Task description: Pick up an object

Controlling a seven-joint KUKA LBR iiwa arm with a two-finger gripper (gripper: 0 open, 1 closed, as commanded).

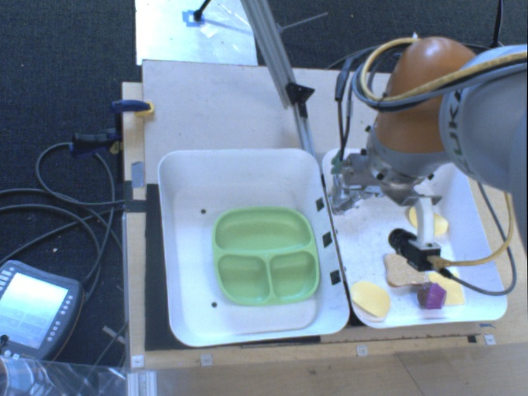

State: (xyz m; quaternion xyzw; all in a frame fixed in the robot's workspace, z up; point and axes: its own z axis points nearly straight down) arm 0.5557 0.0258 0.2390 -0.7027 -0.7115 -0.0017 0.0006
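— Where does the tool [345,195] sit?

— Low over the far left corner of the right bin [462,316], close to the wall it shares with the left bin [186,221]. It is a cluster of dull metal parts, and I cannot tell whether it is open or closed. Nothing shows in its grip.

— And above it?

— The grey arm [491,114], smooth and rounded, with a glossy orange dome [429,73] and yellow cables looping over it.

— What could be picked up?

— The small things lie toward the near end of the right bin, well apart from the tool. A flat tan slice [400,269] with a wavy outline, like bread. Just beside it, a small purple block [431,295] with faceted sides. At the near left corner, a smooth yellow oval disc [370,299]. A rounded pale yellow piece [440,223] lies further back, partly hidden.

— The bin's surface?

— Matte white, speckled with small dark marks, with a rolled rim.

— The left bin?

— Same shallow white plastic. It holds a light green tray [266,256], a rounded rectangle with three compartments: one long, two small.

— Beyond that?

— The desk [214,106] is pale, flat board with a blue-handled clamp [132,106] on its left edge. Black cables [58,188] and a grey handheld screen [33,304] lie on dark carpet.
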